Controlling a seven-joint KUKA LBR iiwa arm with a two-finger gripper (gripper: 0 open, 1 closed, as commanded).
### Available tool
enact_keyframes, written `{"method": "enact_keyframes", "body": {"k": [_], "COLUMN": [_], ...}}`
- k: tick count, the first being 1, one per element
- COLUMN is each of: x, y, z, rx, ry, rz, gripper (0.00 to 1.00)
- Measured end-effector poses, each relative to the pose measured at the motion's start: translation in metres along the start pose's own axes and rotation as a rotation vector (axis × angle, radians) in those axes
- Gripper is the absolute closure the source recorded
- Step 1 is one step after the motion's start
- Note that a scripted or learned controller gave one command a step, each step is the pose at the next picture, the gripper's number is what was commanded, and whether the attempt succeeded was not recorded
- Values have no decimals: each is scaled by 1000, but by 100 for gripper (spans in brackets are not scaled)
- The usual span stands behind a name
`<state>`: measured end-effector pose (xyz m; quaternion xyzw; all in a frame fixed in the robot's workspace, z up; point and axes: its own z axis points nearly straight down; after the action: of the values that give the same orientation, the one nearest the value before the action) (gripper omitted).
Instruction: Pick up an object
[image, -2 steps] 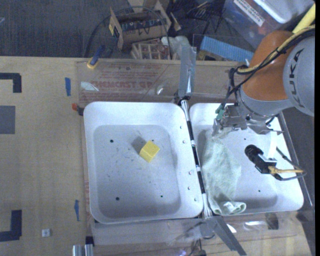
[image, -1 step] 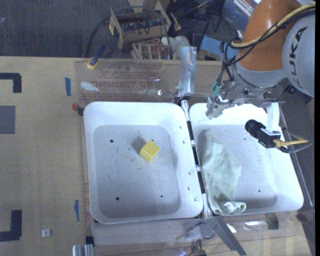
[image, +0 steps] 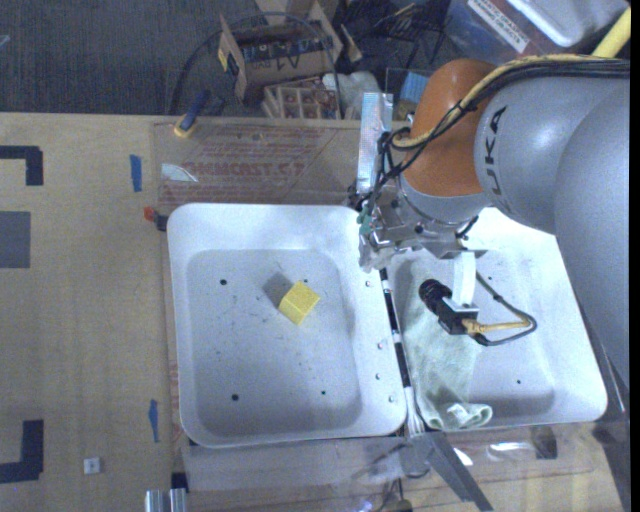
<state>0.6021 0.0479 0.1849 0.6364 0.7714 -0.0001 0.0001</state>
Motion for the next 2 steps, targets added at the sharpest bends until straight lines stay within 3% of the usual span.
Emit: {"method": "enact_keyframes", "body": {"k": [1, 2], "x": [60, 119], "y": [-31, -100], "z": [16, 93], "rx": [4, -7], "ry": [1, 3], "rz": [247, 418], "gripper": [100, 100]}}
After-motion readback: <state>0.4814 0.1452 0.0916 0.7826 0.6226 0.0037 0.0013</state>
